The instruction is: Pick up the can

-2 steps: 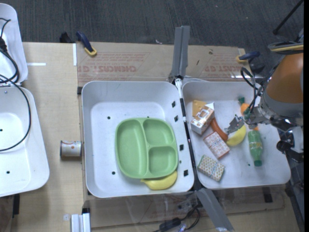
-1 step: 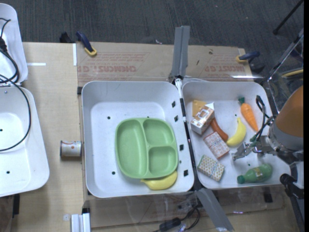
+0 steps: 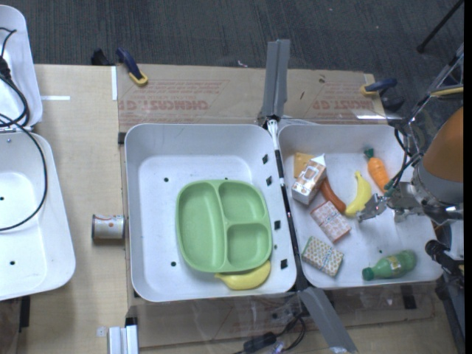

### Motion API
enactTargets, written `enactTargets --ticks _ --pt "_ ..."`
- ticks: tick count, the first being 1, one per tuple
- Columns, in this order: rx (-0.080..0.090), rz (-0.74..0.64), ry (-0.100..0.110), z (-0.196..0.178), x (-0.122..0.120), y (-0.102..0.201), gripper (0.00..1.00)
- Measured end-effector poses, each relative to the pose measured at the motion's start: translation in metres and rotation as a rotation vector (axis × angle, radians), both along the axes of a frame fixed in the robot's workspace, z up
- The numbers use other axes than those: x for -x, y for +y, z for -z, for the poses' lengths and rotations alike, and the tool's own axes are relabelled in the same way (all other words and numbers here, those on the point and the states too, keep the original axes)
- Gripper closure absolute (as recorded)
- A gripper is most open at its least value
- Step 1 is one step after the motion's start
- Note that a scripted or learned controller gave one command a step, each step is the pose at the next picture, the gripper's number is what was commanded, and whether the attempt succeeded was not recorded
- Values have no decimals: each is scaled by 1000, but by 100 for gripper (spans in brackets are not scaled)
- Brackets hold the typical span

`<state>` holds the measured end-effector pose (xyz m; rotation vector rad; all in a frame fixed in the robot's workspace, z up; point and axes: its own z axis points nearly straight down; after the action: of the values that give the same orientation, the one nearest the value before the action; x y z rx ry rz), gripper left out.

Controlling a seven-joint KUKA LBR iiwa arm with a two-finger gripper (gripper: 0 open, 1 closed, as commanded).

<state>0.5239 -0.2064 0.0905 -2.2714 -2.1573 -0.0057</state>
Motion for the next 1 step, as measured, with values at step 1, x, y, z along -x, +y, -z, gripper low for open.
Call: enactTargets --ticks 1 --pt "8 72 0 0 47 103 0"
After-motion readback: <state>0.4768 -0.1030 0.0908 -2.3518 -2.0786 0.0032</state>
